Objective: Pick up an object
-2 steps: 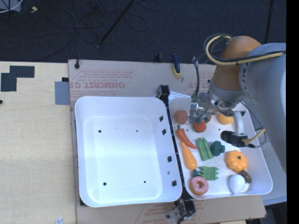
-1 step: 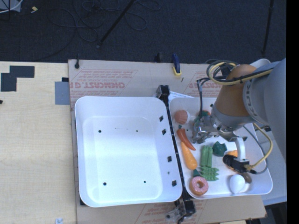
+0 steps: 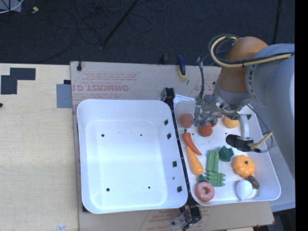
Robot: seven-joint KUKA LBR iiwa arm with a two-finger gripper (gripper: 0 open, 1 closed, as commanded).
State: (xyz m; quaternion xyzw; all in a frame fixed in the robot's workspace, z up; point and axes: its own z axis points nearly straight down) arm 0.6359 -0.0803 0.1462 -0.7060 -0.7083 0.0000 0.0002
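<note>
Gripper: metal fingers, grip state unclear.
Tomato: round, red, directly beneath it.
Carrot: tapered, orange, below-left.

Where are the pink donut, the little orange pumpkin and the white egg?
Pink frosted toy donut (image 3: 205,191), camera view, on its frosted ring.
Small orange toy pumpkin (image 3: 243,166), camera view, on its body.
White toy egg (image 3: 244,189), camera view, on its middle.

One fixed camera looks down at a slant on the bench and both white bins — from fairly far, it seems — taking in the dark floor beyond.
</note>
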